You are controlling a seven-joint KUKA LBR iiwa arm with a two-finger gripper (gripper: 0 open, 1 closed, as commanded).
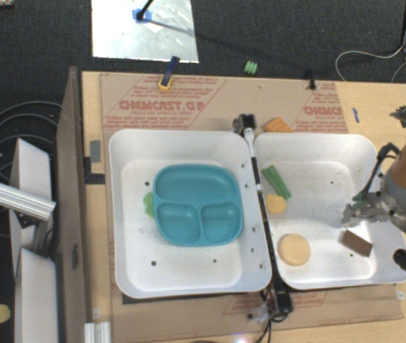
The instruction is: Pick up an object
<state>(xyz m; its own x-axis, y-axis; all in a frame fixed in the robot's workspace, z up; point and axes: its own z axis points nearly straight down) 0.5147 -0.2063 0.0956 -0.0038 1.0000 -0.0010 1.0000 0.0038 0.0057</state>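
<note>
Board reads "CHEMCAST GP"; left bin holds tray; right bin, my gripper, finger state untellable.

glossy plastic tray, smooth white bins

Dark carpet surrounds my bench, its top covered by a brown printed board. A shiny metal sheet lies on the floor beyond the bench, catching the light. Black cables coil to the left beside a white panel, and a thin white cord loops at upper right.
</note>
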